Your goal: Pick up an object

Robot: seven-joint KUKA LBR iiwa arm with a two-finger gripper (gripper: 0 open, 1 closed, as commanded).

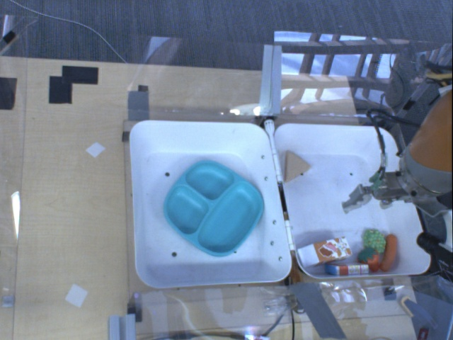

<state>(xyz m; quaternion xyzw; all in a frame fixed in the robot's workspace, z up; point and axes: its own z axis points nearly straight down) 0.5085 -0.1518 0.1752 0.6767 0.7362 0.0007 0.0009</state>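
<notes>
The pale wooden desk (64, 211) carries 2 shallow white bins side by side. The left bin (148, 261) holds a blue plate (214, 207) with 3 compartments, lying flat near its middle. In the right bin (333, 151), a tan wedge-shaped piece (295, 166) lies near the left wall, apart from everything else. Along the near wall sits a cluster: a small orange-and-white carton (333, 249), a marker-like stick (347, 268) just in front of it, then a green broccoli-like toy (372, 240) and an orange carrot-like toy (388, 252) beside each other toward the right corner. The hand (357, 200) hangs over bare bin floor above that cluster, reaching in from the right; nothing sits between its fingers, and whether they are spread or pressed together cannot be told.
</notes>
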